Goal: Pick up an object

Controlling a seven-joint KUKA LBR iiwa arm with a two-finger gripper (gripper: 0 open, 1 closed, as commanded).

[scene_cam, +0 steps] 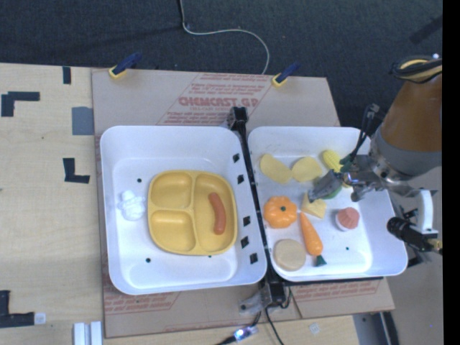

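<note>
two white bins sit on cardboard (215, 103) over a wooden bench (43, 214); the gripper (327, 187), fingers apart, hovers above crowded toy food in the right bin (374, 261).

Two shallow white bins sit side by side at frame centre. The left bin (115, 214) holds a yellow divided plate (172, 225) with a sausage (217, 213) in its right compartment, and a small white object (131, 205) beside it. The right bin (381, 254) holds a small pumpkin (280, 212), a carrot (310, 236), a round beige piece (290, 254), a pink piece (348, 218) and several yellow pieces. The gripper (327, 186) hangs low over the right bin's middle
</note>
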